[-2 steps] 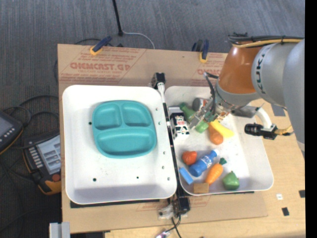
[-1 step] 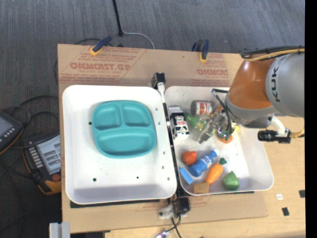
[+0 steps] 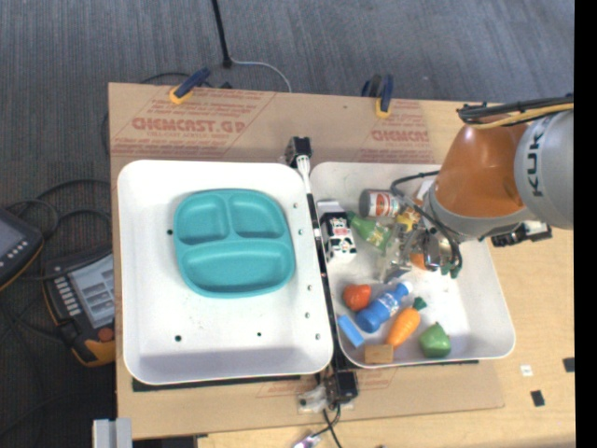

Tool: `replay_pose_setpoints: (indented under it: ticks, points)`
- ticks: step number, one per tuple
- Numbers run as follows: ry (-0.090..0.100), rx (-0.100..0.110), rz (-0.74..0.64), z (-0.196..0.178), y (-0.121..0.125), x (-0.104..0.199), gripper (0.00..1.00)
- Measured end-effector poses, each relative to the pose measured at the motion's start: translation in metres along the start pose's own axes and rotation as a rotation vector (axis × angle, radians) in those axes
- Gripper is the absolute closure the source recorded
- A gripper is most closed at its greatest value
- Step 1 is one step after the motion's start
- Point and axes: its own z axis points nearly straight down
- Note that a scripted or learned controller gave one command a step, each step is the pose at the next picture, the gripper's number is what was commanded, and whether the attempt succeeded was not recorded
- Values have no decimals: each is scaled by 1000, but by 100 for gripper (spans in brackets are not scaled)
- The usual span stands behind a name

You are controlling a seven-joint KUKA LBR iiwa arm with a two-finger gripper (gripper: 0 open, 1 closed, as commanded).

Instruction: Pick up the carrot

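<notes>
The carrot (image 3: 404, 326) is orange with a small green top. It lies tilted near the front of the right bin (image 3: 492, 317), between a blue bottle (image 3: 381, 308) and a green vegetable (image 3: 435, 342). My gripper (image 3: 403, 255) hangs over the middle of the right bin, a short way behind the carrot and not touching it. The orange wrist band and grey arm hide the bin's back right part.
The right bin also holds a red-orange fruit (image 3: 357, 297), a blue block (image 3: 349, 330), a tan block (image 3: 378, 353), a tin can (image 3: 378, 203) and a black-and-white carton (image 3: 338, 235). A teal divided plate (image 3: 235, 243) lies in the left bin (image 3: 149, 325).
</notes>
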Motion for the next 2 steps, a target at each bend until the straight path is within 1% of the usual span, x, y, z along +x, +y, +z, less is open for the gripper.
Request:
replay_pose_setpoints:
  ticks: [1,2]
  points:
    - [3,9,-77,0,14,-5,0]
    - [-8,5,-291,-1,22,20,0]
